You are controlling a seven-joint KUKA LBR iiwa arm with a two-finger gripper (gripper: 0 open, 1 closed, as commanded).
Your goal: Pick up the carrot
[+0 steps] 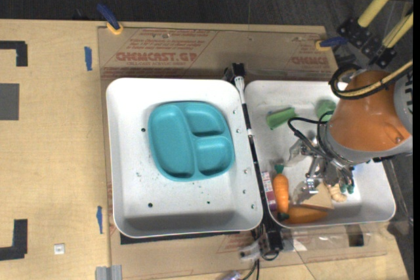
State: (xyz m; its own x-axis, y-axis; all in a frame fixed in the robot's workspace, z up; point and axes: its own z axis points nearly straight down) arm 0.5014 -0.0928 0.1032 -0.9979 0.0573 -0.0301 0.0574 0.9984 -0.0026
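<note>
Lower right: the pincer point(314, 185), its state impossible to tell, hovers beside the carrot point(281, 192); it should shift left, straddling the carrot.

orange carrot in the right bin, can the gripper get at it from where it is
Probably yes: the orange carrot lies uncovered by the right white bin's left wall, gripper just beside it. That wall may crowd the fingers.
</note>
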